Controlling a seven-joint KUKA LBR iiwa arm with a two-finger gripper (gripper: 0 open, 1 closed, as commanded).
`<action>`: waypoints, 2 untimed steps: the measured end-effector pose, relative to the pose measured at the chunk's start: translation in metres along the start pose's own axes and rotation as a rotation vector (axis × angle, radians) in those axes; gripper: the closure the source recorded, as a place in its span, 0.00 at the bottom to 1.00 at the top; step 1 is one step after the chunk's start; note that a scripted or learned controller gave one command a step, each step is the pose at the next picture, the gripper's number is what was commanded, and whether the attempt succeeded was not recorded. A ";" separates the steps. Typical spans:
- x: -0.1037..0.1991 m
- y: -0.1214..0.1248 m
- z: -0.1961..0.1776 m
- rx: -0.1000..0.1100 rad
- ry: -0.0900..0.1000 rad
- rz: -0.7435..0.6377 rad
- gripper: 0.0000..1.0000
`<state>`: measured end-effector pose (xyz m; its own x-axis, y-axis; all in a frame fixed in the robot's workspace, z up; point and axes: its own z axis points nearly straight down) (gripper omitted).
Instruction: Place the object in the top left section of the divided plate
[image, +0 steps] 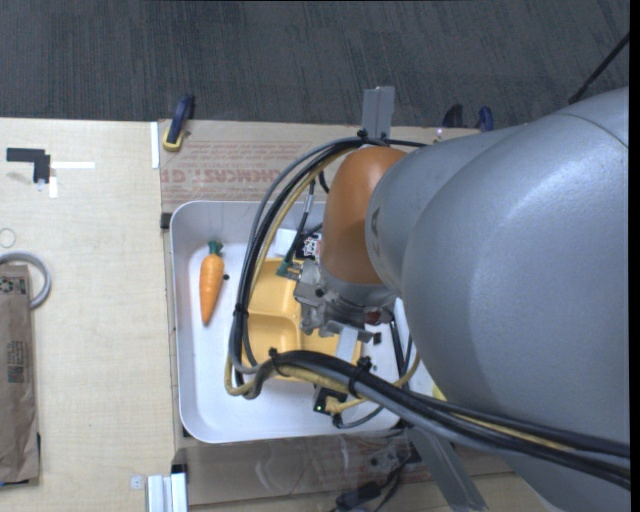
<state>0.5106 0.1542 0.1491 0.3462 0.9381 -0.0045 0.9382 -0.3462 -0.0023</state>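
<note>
Large grey arm (510, 290) covers the right side, bent down over a white bin (190, 400) holding a yellow divided plate (268, 320). Its hand is hidden, state unclear. A toy carrot (210, 283) lies left of the plate

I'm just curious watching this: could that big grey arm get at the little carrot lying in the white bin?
Probably yes. The carrot lies uncovered on the bin floor, left of the yellow plate, with nothing over it.

Carrot (210, 283) in bin (190, 400), left of divided plate (268, 315).
</note>
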 end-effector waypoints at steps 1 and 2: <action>0.017 -0.037 0.052 -0.014 0.003 0.080 1.00; 0.020 0.025 -0.003 0.000 -0.001 0.290 1.00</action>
<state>0.5404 0.1642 0.1519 0.6003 0.7997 -0.0057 0.7997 -0.6004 -0.0007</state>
